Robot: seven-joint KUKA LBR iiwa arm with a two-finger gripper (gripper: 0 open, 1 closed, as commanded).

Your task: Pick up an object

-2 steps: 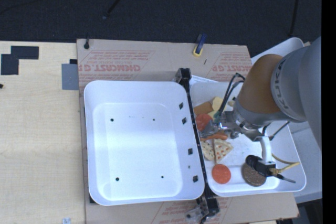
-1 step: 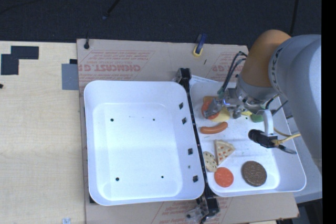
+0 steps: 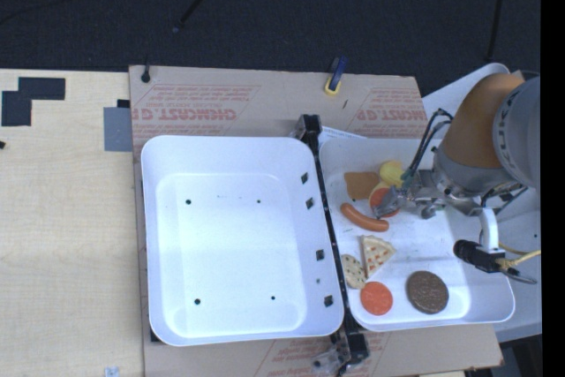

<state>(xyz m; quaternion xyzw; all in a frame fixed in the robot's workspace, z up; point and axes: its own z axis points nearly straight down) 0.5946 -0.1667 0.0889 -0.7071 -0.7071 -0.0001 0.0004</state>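
The right bin [image 3: 494,306] holds several toy foods. A yellow round piece [image 3: 391,170] and an orange-brown flat slice [image 3: 359,184] lie at its far end. A small red piece [image 3: 381,198] sits just below them, and my gripper [image 3: 394,200] is down right on top of it, partly hiding it. A sausage [image 3: 365,217] lies just left of and below the gripper. Nearer the front are a pale triangular wedge [image 3: 378,252], a speckled cracker [image 3: 353,271], a red-orange disc [image 3: 377,298] and a brown round patty [image 3: 427,291].
The left bin [image 3: 159,190] stands beside the right one, with a black divider rail [image 3: 320,207] between them. Both rest on a cardboard sheet [image 3: 229,106]. A blue and yellow clamp [image 3: 335,77] sits at the cardboard's far edge.
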